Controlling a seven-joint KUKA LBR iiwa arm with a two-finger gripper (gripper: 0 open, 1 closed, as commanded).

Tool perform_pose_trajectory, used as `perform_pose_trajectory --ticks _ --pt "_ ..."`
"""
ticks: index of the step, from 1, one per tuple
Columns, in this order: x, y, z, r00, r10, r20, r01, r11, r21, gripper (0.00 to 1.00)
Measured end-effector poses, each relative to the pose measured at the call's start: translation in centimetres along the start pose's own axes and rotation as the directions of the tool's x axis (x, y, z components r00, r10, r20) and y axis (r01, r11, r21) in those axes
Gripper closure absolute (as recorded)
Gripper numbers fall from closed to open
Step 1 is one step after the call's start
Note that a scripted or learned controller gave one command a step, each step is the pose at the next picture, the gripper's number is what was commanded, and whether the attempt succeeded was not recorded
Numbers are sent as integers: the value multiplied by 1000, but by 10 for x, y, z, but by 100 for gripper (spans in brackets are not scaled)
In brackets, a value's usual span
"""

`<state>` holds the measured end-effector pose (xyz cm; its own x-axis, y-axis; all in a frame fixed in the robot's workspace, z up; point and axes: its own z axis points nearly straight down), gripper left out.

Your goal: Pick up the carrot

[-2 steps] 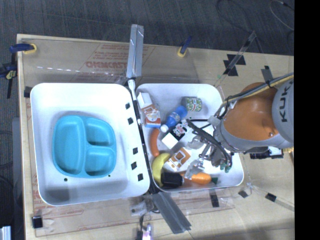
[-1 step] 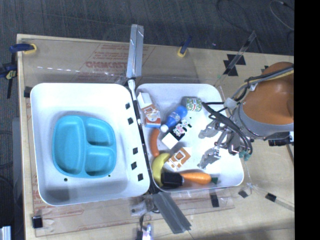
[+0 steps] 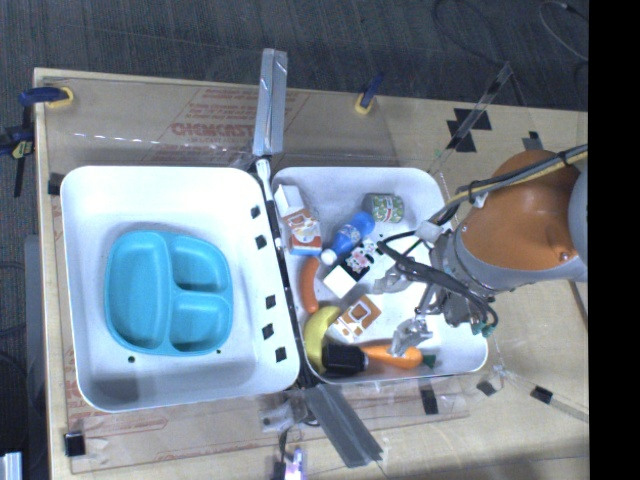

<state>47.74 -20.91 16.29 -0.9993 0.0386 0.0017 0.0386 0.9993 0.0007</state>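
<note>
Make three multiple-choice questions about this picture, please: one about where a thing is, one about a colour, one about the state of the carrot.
1. In which bin does the carrot lie?
A. the left bin, on the tray
B. the right bin, near its front edge
C. on the bench, outside both bins

2. What colour is the divided tray in the left bin?
A. blue
B. red
C. black

3. What is the state of the carrot?
A. lifted high above the bins
B. standing upright on the tray
C. lying in the bin among other items

Answers:
1. B: the orange carrot lies along the front of the right bin, beside a yellow item.
2. A: the tray is light blue against the white bin.
3. C: it lies flat on the bin floor, with the gripper just above it.
</note>
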Motion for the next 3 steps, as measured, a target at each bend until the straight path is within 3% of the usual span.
perform_pose_trajectory --ticks 1,2,3 --pt "-1 -1 35 1000 -8 5 8 1000 1 0" --pt "-1 -1 -54 1000 -23 5 23 1000 3 0" --pt "-7 -3 49 992 -127 26 127 992 12 0"
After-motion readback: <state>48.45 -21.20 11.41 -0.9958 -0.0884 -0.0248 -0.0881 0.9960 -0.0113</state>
